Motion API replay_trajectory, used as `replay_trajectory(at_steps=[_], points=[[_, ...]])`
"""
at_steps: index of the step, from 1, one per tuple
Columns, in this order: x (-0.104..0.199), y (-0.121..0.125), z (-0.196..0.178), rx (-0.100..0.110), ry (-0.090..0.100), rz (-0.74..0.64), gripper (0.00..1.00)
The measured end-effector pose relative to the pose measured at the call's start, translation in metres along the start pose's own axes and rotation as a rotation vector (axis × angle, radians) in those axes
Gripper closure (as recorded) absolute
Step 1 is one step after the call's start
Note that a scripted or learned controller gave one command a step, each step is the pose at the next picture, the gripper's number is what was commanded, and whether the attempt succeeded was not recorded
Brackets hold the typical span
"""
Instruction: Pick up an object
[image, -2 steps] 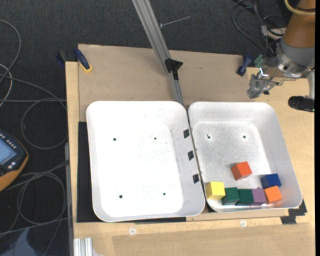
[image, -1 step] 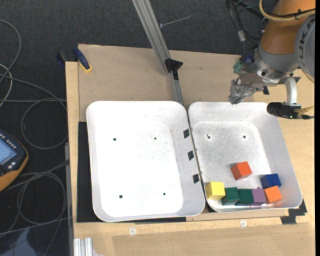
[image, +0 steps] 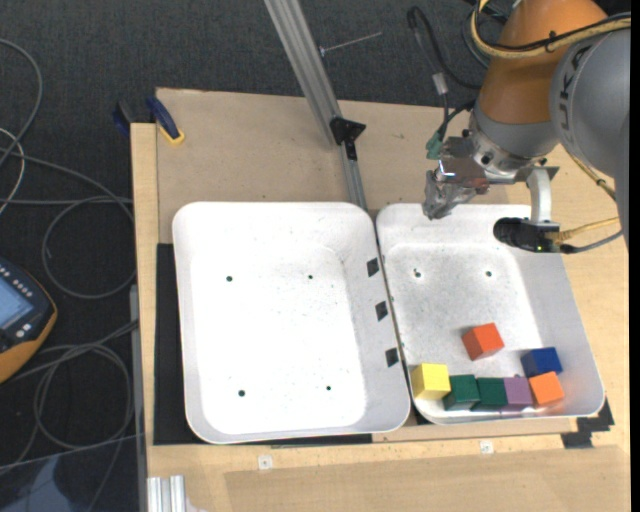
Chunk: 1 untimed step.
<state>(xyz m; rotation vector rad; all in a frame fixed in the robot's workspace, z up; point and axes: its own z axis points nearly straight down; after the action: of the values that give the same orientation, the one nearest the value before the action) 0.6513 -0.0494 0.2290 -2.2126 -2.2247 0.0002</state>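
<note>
We are looking first at the blocks crowding the lower right of the frame: yellow block, green blocks, orange cube. Our gripper is hovering at the right bin's upper edge, so the cubes are lying well below-right of it. Its grip state we cannot tell.

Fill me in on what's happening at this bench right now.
A grey KUKA arm with an orange band reaches in from the right, its gripper hanging over the far edge of the right bin, holding nothing visible. The blocks it could pick sit at that bin's near end: an orange-red block apart from the others, then a yellow block, two green blocks, a purple block, an orange block and a blue block bunched along the near wall. No block has been lifted yet.
</note>
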Motion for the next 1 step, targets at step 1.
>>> replay_trajectory(at_steps=[1], points=[[0.0540,-0.0012,0.0010,-0.001,0.000,-0.001,1.00]])
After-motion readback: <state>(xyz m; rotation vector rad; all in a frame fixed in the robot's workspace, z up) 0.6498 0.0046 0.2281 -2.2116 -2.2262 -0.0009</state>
